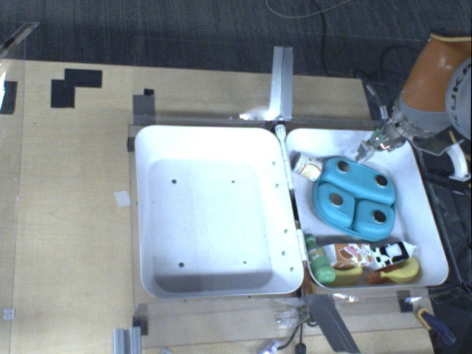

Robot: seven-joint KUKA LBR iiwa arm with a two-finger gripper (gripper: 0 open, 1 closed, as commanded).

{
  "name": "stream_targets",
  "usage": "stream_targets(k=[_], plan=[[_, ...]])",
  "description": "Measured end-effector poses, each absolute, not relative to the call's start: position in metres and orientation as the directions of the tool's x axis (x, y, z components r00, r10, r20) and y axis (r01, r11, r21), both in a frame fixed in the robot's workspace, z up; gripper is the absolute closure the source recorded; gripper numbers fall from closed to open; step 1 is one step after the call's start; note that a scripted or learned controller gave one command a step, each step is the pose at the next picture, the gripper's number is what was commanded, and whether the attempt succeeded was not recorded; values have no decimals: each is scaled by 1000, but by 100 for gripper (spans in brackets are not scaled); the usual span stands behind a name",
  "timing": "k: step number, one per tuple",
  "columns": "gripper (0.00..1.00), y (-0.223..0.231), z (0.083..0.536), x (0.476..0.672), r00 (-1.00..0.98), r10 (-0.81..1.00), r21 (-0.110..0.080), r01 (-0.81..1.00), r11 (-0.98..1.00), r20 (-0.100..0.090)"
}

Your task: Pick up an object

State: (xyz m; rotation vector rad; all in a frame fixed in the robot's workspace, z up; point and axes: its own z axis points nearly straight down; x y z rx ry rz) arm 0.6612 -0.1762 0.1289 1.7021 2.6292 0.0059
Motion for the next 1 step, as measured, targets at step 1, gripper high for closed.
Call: stream_targets(k=[1], plan=[[100, -205, 269, 671, -448, 894, 9, 894, 448, -8]])
